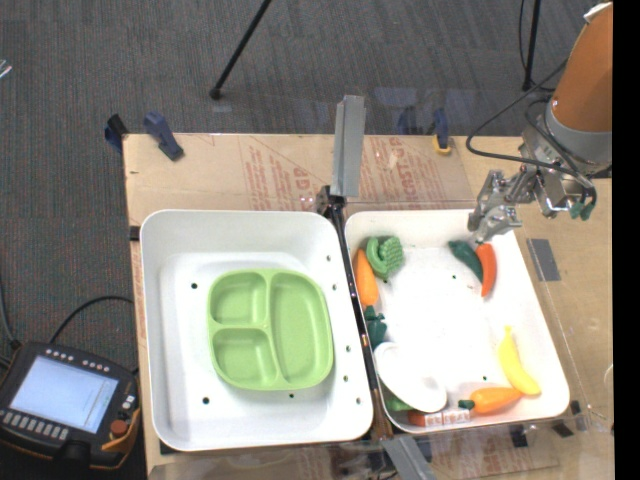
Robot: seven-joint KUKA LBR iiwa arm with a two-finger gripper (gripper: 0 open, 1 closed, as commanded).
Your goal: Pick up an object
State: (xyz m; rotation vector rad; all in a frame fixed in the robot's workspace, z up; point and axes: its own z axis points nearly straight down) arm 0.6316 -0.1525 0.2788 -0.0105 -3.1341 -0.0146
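My gripper [486,220] hangs at the far right corner of the right bin [440,303], at the end of the grey arm with its orange band. Just below it lies a red chilli with a dark green stem [485,266]. Nothing shows in the gripper. Along the bin's left wall lie a green ribbed toy [385,255], an orange carrot [366,278] and a dark green piece [375,326]. A white dish [410,376] rests at the near left. A yellow banana [518,363] and another orange carrot [493,399] lie at the near right.
The left bin [170,268] holds a light green divided plate [270,330]. A grey upright post [348,148] stands behind the gap between the bins. A teach pendant [65,398] lies on the floor at the lower left.
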